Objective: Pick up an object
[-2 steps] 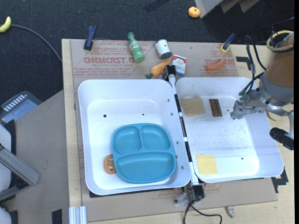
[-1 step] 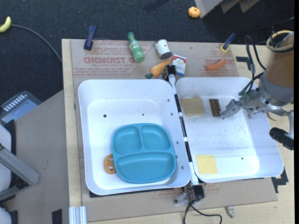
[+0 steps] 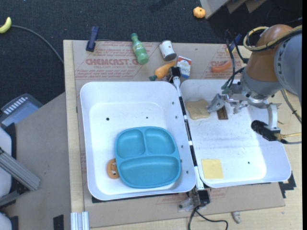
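Note:
My gripper (image 3: 224,107) is low over the back left part of the right bin (image 3: 268,171), and its fingers stand apart, so it is open. The left finger (image 3: 212,104) touches or nearly touches the right edge of a flat tan slice (image 3: 195,109) lying by the divider. A small dark brown piece (image 3: 222,113) shows just under the gripper; I cannot tell what it is or whether it is gripped. A yellow square slice (image 3: 212,168) lies at the bin's front left.
The left bin (image 3: 96,104) holds a blue divided plate (image 3: 147,156) with a small brown item (image 3: 112,169) at its left edge. Behind the bins lie a green bottle (image 3: 139,49), a can (image 3: 167,50), a carton (image 3: 183,66) and an orange item (image 3: 163,71).

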Controlling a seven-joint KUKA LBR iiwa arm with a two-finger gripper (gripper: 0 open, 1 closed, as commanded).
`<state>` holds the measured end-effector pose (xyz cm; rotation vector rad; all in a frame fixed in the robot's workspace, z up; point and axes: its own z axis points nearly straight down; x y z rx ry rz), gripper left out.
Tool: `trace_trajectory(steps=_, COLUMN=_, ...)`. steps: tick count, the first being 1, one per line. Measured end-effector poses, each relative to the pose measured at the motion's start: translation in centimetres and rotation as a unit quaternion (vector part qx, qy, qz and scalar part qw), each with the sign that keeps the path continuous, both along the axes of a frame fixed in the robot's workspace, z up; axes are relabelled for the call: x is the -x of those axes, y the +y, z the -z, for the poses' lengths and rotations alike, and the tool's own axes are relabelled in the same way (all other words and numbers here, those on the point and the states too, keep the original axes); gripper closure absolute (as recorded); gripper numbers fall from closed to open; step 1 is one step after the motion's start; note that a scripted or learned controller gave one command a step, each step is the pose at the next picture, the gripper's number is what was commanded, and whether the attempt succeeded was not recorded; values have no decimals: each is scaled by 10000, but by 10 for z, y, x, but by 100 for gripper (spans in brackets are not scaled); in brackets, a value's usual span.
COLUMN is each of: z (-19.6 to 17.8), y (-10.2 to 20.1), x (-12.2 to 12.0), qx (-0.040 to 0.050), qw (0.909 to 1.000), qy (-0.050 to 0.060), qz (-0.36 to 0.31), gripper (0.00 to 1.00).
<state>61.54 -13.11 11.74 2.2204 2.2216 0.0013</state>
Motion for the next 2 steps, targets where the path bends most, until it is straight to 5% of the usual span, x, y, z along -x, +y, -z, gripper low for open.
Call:
trace_trajectory(steps=1, z=33, y=-36, x=-10, qx=10, qw=10000, qy=0, qz=4, gripper=0)
trace_trajectory(steps=2, z=22, y=-36, x=-11, qx=18, qw=10000, qy=-16, qz=0, gripper=100)
